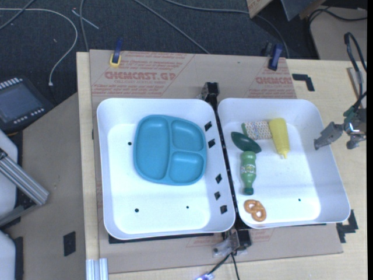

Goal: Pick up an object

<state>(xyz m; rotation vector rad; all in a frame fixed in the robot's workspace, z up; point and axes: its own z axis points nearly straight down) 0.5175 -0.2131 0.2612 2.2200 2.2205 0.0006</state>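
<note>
Plywood bench (81, 156) bears two white bins (116, 209) — dark floor, loose cables (58, 16); jaws' (341, 134) state unclear.

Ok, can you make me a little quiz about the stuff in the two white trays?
1. True or false: the blue plate lies in the left bin.
2. Which thing lies nearest the front wall of the right bin? A) yellow bottle B) pretzel C) green bottle
3. Fill in: the tool hovers at the right bin's ______ edge.

Key: 1 true; 2 B; 3 right. The pretzel sits alone near the front, while the two bottles, a dark green leaf-shaped piece and a speckled block lie farther back.
</note>
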